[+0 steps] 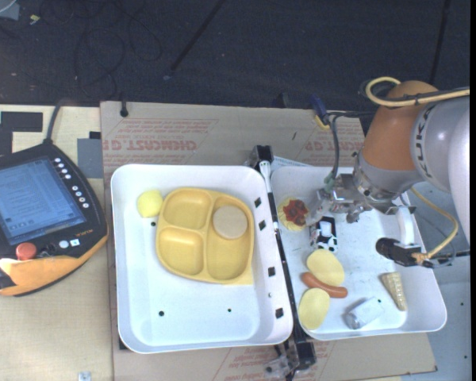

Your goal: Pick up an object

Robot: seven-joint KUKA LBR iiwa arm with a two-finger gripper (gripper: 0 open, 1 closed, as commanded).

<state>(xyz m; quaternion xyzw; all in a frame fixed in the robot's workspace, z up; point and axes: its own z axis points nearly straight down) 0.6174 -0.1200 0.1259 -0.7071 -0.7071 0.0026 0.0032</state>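
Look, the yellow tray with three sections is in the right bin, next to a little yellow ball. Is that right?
Not quite. The camera view shows the yellow tray in the left bin, not the right one. The little yellow ball really is beside it, at the tray's upper left.

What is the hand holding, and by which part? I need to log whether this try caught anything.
It cannot be told. The hand hangs over the right bin, close to the small black-and-white toy, and no object shows between its fingers.
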